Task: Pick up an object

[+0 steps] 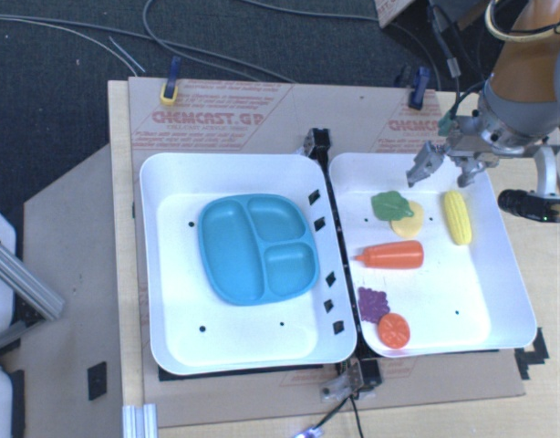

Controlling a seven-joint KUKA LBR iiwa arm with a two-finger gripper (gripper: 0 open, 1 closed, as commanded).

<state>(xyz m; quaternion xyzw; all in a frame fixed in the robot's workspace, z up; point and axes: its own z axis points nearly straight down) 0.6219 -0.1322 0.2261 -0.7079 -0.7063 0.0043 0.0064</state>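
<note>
Item: toy corn cob [457, 216], lying loose in the right bin [499, 322], just below the jaws. Jaws of the gripper [447, 169]: spread, pinching nothing, poised above for a descent. Beside: green toy [392, 206], carrot [390, 256]. Left bin: blue divided plate [258, 248].

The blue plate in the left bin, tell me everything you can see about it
The blue plate is a light blue, smooth, plastic-looking tray with rounded corners. Raised ridges split it into three compartments: one large on the left, two smaller on the right. It lies flat and face up, turned slightly askew, near the middle of the left bin. It rests on the white bin floor, with no food in its compartments.
</note>
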